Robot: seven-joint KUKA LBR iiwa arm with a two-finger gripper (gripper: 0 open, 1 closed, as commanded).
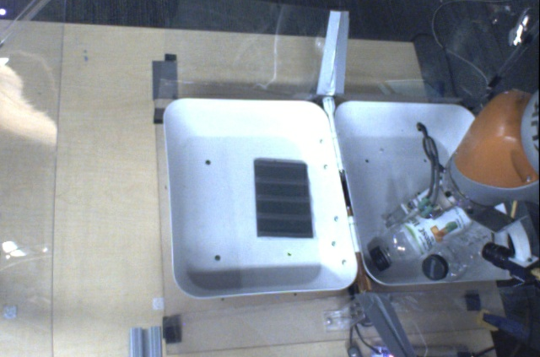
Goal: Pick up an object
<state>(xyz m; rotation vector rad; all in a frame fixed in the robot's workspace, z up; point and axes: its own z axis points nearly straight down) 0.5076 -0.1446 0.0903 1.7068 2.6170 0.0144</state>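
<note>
Bottles point(419, 235), seemingly, crowd right bin point(380, 136).

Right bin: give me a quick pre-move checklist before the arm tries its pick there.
1. Target present: clear plastic bottle lies on its side in the right bin, dark cap toward the bin's near left corner. Ok.
2. Arm position: the arm is over the right bin, just above the bottle. Ok.
3. Grip on bottle: the wrist hides the contact. Cannot tell.
4. Clutter: a second clear item with a round black cap lies against the bottle. Not ok.
5. Left bin: holds a dark ribbed block, well away from the arm. Ok.
</note>
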